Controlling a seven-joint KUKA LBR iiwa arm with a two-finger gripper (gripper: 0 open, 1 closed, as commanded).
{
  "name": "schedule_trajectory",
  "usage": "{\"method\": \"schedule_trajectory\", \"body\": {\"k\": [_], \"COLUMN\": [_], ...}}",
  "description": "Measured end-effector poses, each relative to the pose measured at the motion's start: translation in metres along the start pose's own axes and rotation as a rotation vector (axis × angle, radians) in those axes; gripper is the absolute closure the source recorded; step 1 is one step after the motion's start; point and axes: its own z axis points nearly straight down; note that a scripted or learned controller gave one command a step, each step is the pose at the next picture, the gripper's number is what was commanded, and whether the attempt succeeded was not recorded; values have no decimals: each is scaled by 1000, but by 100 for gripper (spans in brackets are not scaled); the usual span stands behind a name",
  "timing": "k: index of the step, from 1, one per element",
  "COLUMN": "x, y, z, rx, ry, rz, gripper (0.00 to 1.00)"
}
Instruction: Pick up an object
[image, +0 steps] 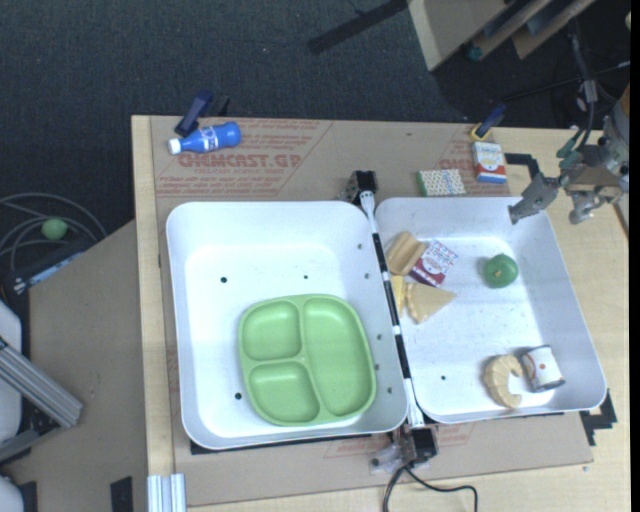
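Observation:
The right bin (560, 300) holds a small green ball (499, 269), tan wedge-shaped pieces (405, 252) (425, 300), a red and white packet (435, 262), a tan ring-shaped piece (500, 381) and a small red and white can (541, 367). My gripper (553, 207) hangs over the bin's far right corner, above and to the right of the green ball. Its two fingers (524, 208) are spread apart, open, with nothing between them.
The left bin (190, 300) holds a green divided plate (305, 357). On the bench behind the bins lie a blue bottle (206, 138), a checked pad (442, 182) and a small carton (488, 160). A black clamp (364, 186) sits between the bins.

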Motion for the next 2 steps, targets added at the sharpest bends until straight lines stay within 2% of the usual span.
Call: {"method": "schedule_trajectory", "body": {"k": [1,2], "x": [-43,-29], "y": [21,9], "z": [113,193], "rx": [6,5], "ry": [1,6], "rz": [2,-1], "gripper": [0,0]}}
